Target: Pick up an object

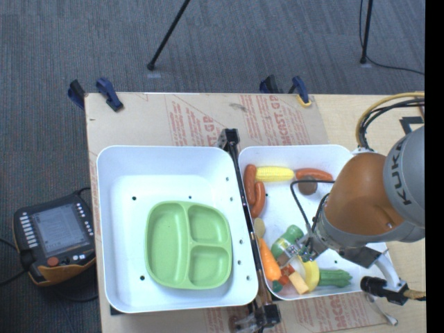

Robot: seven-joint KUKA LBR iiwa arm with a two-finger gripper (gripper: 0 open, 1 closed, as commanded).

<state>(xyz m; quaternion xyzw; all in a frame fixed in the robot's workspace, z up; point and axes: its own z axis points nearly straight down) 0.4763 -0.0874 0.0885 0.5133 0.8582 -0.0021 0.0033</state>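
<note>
Gripper (pixel 300 250) low among glossy plastic food (right bin (pixel 333 152)); grip state unclear, cannot tell.

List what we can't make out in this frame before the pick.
- Gripper fingers: camera view, too small and set among the toys; open or shut cannot be told.
- Right bin: its right wall and part of its floor lie under the arm.
- Green vegetable: upper edge under the arm; kind unclear.
- Green can: label too small to read.
- Brown item beside the corn: too small to identify.
</note>
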